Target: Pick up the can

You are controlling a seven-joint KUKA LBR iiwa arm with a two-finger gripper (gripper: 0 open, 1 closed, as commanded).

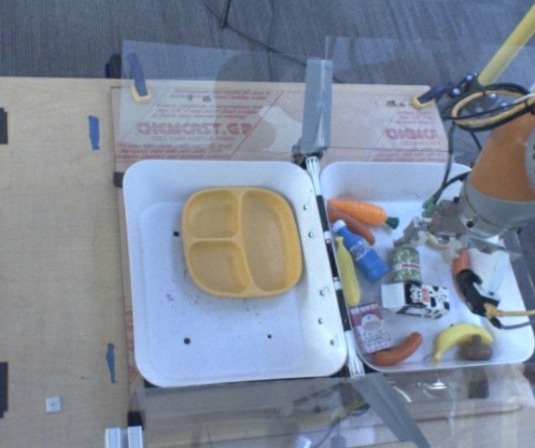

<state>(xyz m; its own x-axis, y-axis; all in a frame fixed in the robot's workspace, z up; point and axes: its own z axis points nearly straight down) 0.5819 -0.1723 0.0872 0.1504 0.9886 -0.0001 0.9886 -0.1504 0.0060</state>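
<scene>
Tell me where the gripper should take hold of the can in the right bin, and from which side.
Probably the can's round side wall, coming from above. It seems to stand upright, its top toward the gripper. The blue bottle crowds its left and the cow-print carton its near side, so spanning near-to-far looks tight.

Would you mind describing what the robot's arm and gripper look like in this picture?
The arm is grey with a broad orange band above the wrist. Black cables loop beside it. The gripper is a small grey metal piece.
</scene>
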